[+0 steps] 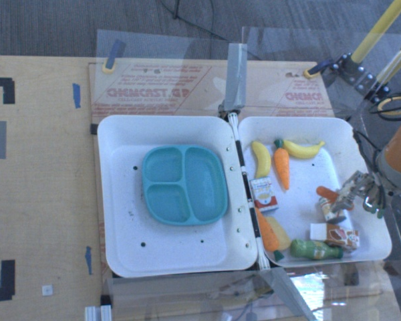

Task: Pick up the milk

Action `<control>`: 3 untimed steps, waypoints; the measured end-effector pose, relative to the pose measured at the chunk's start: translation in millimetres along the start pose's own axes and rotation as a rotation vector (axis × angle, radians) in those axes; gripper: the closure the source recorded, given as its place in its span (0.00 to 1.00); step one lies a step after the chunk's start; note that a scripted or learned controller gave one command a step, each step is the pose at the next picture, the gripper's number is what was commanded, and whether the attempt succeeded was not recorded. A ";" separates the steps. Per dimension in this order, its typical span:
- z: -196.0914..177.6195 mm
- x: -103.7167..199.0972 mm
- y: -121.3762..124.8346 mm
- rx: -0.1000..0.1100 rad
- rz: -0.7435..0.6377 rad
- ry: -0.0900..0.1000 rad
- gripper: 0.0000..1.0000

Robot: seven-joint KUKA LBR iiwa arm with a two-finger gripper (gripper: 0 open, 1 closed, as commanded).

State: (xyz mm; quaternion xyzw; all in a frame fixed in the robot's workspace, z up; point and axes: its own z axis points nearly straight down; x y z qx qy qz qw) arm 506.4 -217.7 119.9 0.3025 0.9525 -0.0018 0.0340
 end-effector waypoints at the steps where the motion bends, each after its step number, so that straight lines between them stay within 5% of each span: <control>1: 1.9 1.2 -1.7 -0.003 -0.153 -0.021 0.00; 2: 1.9 -3.5 -5.2 -0.004 -0.450 -0.028 0.00; 3: -7.0 25.4 -5.1 0.001 -0.396 0.057 0.00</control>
